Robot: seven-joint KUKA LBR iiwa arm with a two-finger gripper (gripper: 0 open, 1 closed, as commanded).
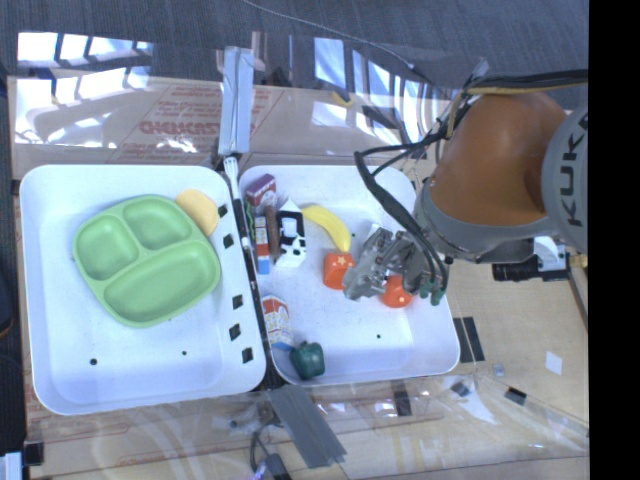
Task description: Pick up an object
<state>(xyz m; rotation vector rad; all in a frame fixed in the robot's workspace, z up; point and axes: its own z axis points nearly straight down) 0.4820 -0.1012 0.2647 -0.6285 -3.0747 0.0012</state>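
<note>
1. Grey carpet lies beyond the bench, where you see two shallow white bins side by side, the left bin and the right bin, divided by a raised rim.
2. You find the gripper low inside the right bin, hanging from the grey arm with its orange band; whether its fingers are apart or together you cannot tell, since the metal parts blur together.
3. Touching the gripper on its side away from the dividing rim, an orange-red piece peeks out from under it.
4. Just beside the gripper, toward the dividing rim, sits an orange-red fruit.
5. Nearer the rim and farther back lies a yellow banana.
6. Closer still to the rim you see a black-and-white toy, and small packages against the rim itself.
7. At the rim's near end rests a dark green pepper.
8. Across the rim, in the left bin, you see a green divided plate with a yellow piece at its back corner.
</note>
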